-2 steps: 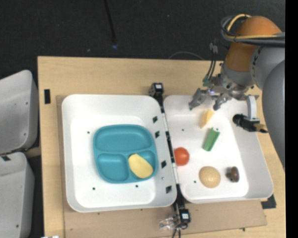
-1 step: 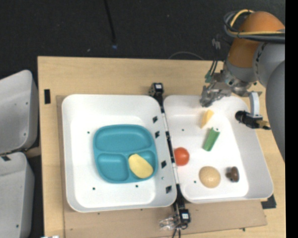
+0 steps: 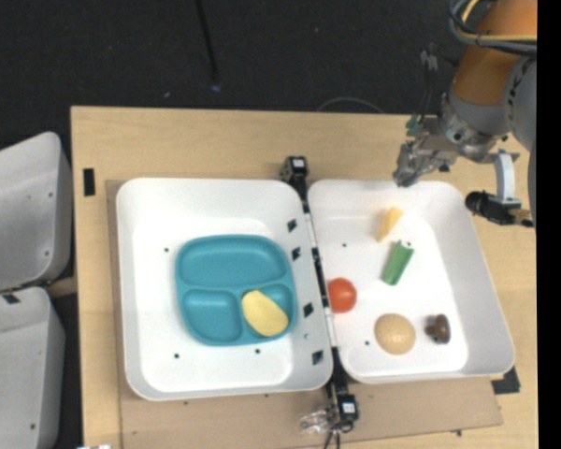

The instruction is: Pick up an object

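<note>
Five items in right bin [image 3: 467,279] | claw [image 3: 408,176] above rim, grip unclear

You are looking down on a pale wooden bench top [image 3: 93,148] sitting against a dark, almost black floor [image 3: 262,36], with a thin dark cable [image 3: 206,36] trailing across it and light grey panels [image 3: 19,213] standing at the left.
</note>
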`<state>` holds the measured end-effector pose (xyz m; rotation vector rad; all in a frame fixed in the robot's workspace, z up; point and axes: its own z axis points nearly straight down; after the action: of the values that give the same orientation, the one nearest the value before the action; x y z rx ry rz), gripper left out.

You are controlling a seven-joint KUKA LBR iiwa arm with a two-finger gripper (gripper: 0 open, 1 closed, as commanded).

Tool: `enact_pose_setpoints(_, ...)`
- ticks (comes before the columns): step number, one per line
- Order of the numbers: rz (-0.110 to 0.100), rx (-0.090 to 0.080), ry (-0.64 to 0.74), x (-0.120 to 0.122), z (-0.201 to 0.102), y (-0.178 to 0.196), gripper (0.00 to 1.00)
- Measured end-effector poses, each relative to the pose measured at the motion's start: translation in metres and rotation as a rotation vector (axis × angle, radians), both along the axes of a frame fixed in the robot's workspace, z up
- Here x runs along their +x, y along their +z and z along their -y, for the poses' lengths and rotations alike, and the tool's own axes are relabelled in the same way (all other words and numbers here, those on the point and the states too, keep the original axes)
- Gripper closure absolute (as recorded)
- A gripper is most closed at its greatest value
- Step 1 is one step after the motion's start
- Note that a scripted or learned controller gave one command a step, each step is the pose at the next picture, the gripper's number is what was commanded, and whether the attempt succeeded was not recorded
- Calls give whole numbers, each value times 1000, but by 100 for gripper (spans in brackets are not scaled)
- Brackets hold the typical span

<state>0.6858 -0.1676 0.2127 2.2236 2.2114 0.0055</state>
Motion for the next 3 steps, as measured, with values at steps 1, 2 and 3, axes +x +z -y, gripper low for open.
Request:
enact_pose_setpoints(1,-1,0,3,1,1,33,100)
enact_pose_setpoints(2,-6,0,10,-5,-51,24,100)
enact_pose_setpoints(3,-7,1,10,-18,-103,15,100)
